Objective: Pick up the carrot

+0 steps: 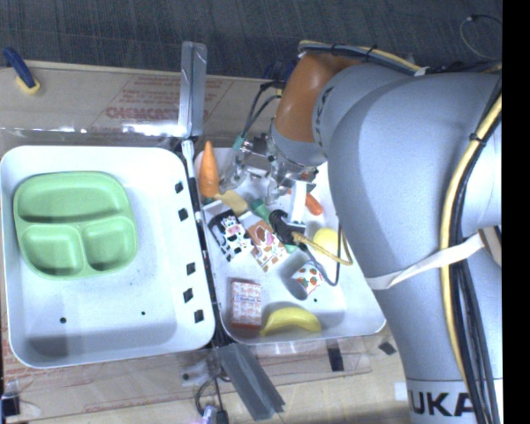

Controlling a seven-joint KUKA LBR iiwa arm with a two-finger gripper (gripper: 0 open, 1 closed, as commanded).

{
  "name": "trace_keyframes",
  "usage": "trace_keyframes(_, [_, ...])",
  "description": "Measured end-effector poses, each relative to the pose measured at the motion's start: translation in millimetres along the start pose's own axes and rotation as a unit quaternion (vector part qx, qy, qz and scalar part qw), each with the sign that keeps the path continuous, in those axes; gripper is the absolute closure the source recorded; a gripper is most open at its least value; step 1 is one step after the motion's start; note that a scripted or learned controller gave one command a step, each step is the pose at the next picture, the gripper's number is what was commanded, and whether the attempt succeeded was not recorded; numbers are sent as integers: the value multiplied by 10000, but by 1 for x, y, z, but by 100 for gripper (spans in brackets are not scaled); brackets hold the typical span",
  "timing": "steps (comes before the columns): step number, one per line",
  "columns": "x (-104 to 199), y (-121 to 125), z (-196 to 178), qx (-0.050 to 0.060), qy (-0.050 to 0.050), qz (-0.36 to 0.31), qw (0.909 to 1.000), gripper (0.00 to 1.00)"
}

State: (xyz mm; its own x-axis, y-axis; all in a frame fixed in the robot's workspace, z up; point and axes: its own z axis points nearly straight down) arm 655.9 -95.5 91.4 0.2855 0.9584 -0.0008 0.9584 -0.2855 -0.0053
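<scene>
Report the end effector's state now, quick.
End effector: state cannot be told from this view. It sits low in the right bin, just right of the carrot, which lies at the bin's left wall.

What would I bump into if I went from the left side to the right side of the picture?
Green plate in the left bin → carrot → banana → big grey robot arm.
</scene>
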Motion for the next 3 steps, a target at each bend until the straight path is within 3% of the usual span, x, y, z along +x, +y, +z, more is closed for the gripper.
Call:
trace_keyframes(1, [1,0,-10,15,0,-33,10000,100])
trace_keyframes(2, [51,-15,-125,-20,8,413,9991,100])
trace_keyframes(3, [54,-17,-159,-14,1,202,9998,100])
